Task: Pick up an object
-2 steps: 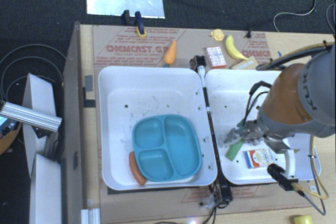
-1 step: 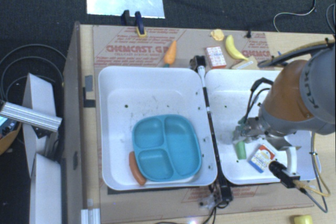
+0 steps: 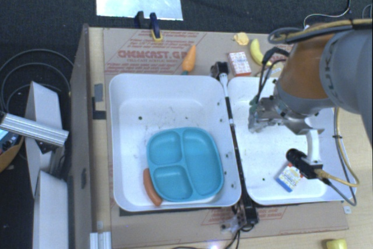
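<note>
We see the gripper (image 3: 260, 121) over the right bin (image 3: 256, 183), grip state we cannot tell, small blue-white box (image 3: 288, 178) at its five o'clock, apart, long axis running eleven-to-five.

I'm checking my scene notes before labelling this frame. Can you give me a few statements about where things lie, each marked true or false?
1. The blue divided plate lies in the left bin. True.
2. The hot dog rests on top of the plate. False: it lies beside the plate's left edge, on the bin floor.
3. The carrot is in the right bin. False: it lies on the cardboard behind the bins.
4. The small blue and white packet lies in the right bin. True.
5. The banana lies outside both bins. True.
</note>
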Controlling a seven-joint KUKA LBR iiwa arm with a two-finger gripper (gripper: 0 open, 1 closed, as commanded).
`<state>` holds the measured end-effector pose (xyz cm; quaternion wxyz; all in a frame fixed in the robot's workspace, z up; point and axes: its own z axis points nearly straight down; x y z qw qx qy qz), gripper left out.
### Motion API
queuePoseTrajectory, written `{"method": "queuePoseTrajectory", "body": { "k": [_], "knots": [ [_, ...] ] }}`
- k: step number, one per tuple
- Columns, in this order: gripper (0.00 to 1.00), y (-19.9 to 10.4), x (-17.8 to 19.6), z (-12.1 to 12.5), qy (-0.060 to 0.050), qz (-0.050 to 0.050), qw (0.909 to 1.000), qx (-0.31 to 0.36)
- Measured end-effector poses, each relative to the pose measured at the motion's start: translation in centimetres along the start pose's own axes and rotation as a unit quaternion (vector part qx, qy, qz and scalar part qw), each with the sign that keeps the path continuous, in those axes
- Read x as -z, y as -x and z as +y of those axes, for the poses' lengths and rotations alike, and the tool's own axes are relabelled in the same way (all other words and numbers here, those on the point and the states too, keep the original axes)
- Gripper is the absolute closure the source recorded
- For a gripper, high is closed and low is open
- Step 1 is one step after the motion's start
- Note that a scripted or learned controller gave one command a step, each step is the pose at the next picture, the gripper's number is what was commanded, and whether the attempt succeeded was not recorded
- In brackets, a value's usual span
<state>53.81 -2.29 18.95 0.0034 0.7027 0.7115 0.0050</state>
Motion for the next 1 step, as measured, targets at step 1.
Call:
{"method": "queuePoseTrajectory", "body": {
  "k": [1],
  "knots": [
    [1.0,3.34,6.89,3.62,0.0,-0.002,1.0,-0.004]
  ]
}}
